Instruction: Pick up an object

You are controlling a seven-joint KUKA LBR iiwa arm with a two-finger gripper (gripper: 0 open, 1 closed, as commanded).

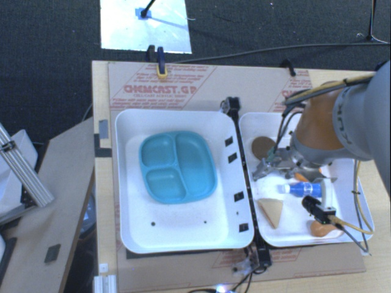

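The right bin [287,237] holds a brown round disc [263,145] at its far left. A tan wedge [272,211] lies near its front. A blue and white tube [302,190] lies on its side in the middle. An orange lump [321,229] sits at the front right, and a small orange piece [302,177] is just behind the tube. My gripper [267,165] hangs low over the bin's left part, just in front of the brown disc and left of the tube. The grey and orange arm [330,124] covers the bin's back right.
The left bin [125,182] holds a blue divided plate [178,166]. A black-clipped divider [238,163] runs between the bins. A black cable fitting [317,207] hangs from the arm over the right bin's front. A blue and yellow clamp [160,63] sits at the board's far edge.
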